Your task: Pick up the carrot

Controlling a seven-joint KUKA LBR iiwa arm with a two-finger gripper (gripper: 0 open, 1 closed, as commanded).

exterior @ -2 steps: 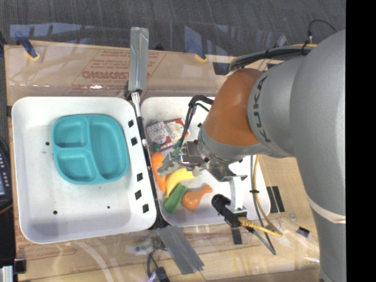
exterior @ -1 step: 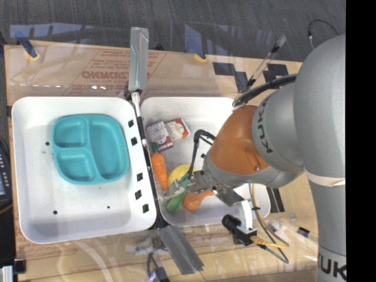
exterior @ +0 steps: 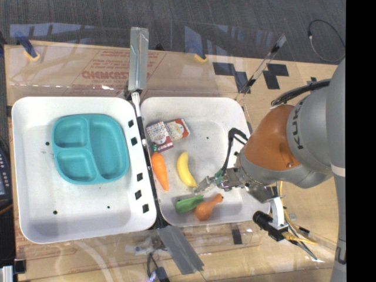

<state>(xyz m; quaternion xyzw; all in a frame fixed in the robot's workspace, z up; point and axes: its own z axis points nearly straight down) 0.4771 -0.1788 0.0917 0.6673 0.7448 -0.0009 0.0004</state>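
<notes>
While the orange tapered plastic carrot [exterior: 160,170] lies against the right white bin's [exterior: 226,107] left wall, the metal two-finger gripper [exterior: 207,184], aperture indeterminate, should shift left past the yellow banana [exterior: 186,169].

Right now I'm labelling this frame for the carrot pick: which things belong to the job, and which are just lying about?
For the job:
carrot, in the right bin by its left wall
gripper, low over that bin

Lying about:
banana
green toy
orange drumstick
snack packet
teal divided plate in the left bin
</notes>
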